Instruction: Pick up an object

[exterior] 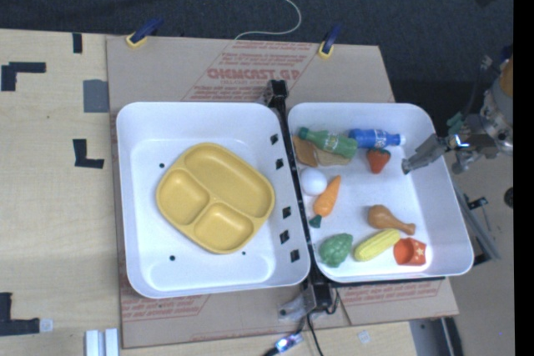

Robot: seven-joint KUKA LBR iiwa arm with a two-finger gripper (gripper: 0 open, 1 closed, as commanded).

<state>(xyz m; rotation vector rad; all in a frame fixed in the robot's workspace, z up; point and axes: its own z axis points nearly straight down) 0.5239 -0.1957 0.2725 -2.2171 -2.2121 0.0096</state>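
The gripper hovers over the right bin's right rim, nothing visible between its fingers; how far they are parted cannot be told. Toy foods lie in that bin: carrot, corn, chicken drumstick.

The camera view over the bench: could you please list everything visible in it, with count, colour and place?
bins: two, white, side by side on a cardboard sheet
plate: one, yellow, divided, in the left bin
green bottle: one, lying at the right bin's far edge
blue bottle: one, lying beside the green one
strawberry: one, red, below the blue bottle
egg: one, white, by the divider
carrot: one, orange, beside the egg
drumstick: one, brown, right bin's middle
broccoli: one, green, near edge
corn: one, yellow, beside the broccoli
red toy: one, near right corner
end effector: one, grey, over the right bin's right rim
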